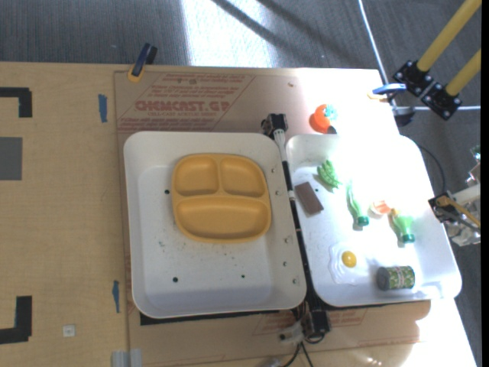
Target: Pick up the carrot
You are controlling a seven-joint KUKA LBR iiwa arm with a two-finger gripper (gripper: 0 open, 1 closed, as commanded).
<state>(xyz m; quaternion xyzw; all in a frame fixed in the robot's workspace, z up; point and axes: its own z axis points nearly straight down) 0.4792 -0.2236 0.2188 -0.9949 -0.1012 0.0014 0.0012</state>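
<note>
Glare washes out the far half of the right bin (439, 277), so shapes there are hard for me to read. The gripper (456, 216) is cut off by the frame's right edge, just outside that bin's right rim, and I cannot tell whether it is spread or pressed together.

What I take for the carrot (323, 118), orange with a teal-green top, lies on the bench just beyond the right bin's far rim, outside both bins and well apart from the gripper. A pale orange piece (380, 207) in the bin is too bleached to identify.

My count is two bins. The left bin (145, 281) has one yellow plate (221, 197) with three compartments. The right bin has one leafy green piece (328, 173), one brown block (309, 198), two green bottle-like toys (356, 207) (403, 228), one fried egg (348, 261) and one can (396, 277) on its side near the front rim.
</note>
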